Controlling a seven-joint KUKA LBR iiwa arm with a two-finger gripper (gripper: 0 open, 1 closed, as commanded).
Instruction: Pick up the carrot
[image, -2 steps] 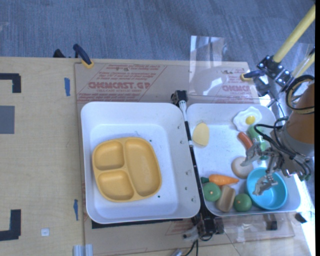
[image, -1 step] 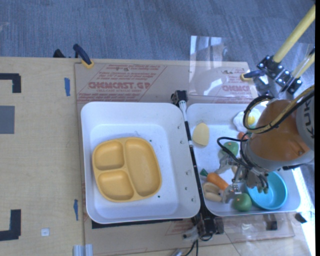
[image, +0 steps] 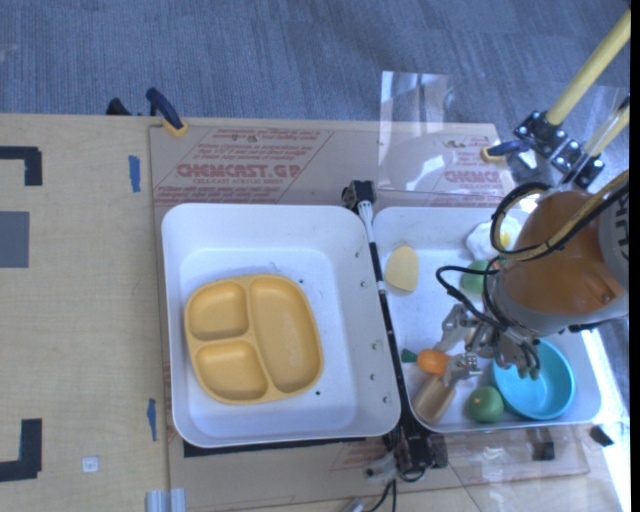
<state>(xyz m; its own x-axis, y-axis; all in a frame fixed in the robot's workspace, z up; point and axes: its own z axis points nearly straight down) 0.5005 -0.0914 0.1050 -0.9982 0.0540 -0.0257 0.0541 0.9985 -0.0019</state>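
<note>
The red writing on the brown board (image: 240, 160) behind the left bin (image: 180, 320) is hard to read, and a yellow tray (image: 253, 337) is seen in that bin. The carrot (image: 432, 361) is found near the front left corner of the right bin (image: 420, 240), partly hidden by the gripper (image: 468, 362). The arm (image: 555, 255) is bent down over it; whether it is gripped cannot be told.

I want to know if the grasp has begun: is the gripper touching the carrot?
Cannot tell. In the camera view the gripper overlaps the right end of the carrot in the right bin, but neither contact nor a gap is plain.
</note>
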